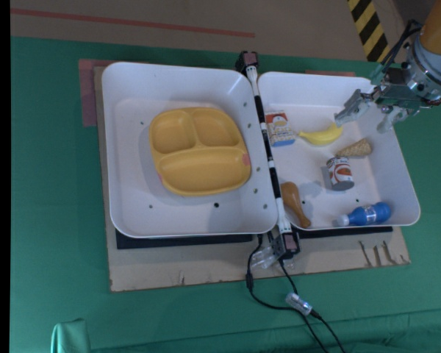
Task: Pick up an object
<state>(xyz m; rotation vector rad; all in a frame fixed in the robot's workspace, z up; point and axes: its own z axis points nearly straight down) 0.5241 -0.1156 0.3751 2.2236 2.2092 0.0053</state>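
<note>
The right bin point(386, 182) holds a yellow banana point(320, 134), a small carton point(280, 129), a waffle cone point(355, 149), a red-labelled can point(339, 173), a brown drumstick point(295, 204) and a blue bottle point(365, 215). My gripper point(369, 113) hangs above the bin's far right part, just right of the banana and above the cone. Its fingers are spread apart with nothing between them.
The left bin point(125, 197) carries a yellow divided plate point(198, 150). A hinge bar point(266, 149) separates the two bins. Cables point(294, 300) trail off the bench front onto the green cloth.
</note>
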